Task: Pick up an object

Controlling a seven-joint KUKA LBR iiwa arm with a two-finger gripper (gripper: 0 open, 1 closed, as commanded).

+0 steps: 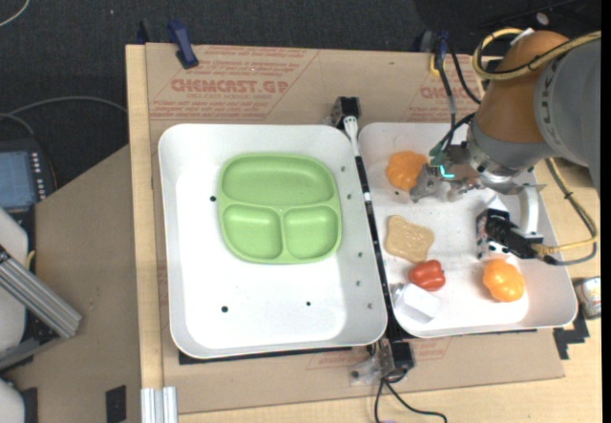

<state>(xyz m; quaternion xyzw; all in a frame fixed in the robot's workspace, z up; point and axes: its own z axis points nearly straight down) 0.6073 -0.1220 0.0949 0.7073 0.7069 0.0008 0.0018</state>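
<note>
The right bin (456,249) holds several small items. A round orange fruit (404,169) lies at its upper left. A tan slice of bread (409,238) lies below it, then a red pepper (427,274) and a white block (417,303) near the front rim. An orange pepper (503,281) rests at the lower right. My gripper (434,176) is low over the right bin, just right of the orange fruit and close to touching it. The grey and orange wrist above hides the gripper's tip.
The left bin (181,249) bears a green divided plate (280,206). A black clip (347,110) sits where the bins' far corners meet. Cables loop around the arm at the right. The cardboard bench surface (267,77) surrounds both bins.
</note>
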